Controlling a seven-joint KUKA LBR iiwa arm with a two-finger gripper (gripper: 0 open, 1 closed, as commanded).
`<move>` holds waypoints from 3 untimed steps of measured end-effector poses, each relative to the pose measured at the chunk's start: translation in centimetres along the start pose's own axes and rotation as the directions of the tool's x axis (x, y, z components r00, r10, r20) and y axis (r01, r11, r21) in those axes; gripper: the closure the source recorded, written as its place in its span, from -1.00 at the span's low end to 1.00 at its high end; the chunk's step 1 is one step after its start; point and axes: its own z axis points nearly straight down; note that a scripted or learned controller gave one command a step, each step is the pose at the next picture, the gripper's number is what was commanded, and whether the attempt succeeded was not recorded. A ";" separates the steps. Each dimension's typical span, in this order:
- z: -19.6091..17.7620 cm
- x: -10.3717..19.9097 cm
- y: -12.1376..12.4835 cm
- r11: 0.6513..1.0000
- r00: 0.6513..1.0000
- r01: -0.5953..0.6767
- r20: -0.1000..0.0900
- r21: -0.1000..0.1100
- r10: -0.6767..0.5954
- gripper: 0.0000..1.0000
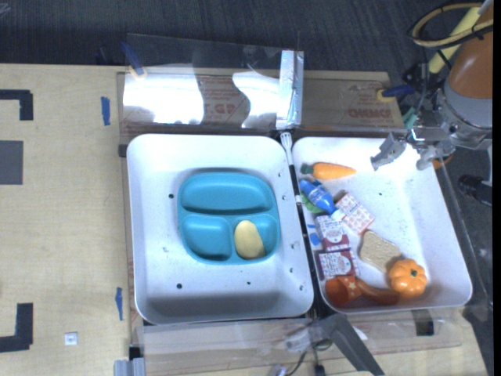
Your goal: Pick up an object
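End effector (403,152) hovers over right bin (438,210) upper corner, fingers spread, nothing between them. Carrot (333,171) lies nearby; pumpkin (407,276), possibly plastic, sits well apart.

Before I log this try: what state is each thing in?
gripper: open, above the right bin's far edge, holding nothing
blue tray: upright in the left bin
yellow egg-shaped toy: in the tray's near right compartment
toy carrot: lying flat
blue bottle: on its side
toy pumpkin: upright

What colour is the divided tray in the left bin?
Blue tray, clearest in the camera view.
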 end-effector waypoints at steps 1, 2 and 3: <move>12.9 1.7 4.9 0.998 0.998 0.064 -0.002 0.009 -0.064 -1.00; 15.6 4.5 5.2 0.985 0.985 0.171 0.004 -0.008 -0.171 -1.00; 14.6 4.6 5.1 0.986 0.986 0.169 -0.002 -0.001 -0.169 1.00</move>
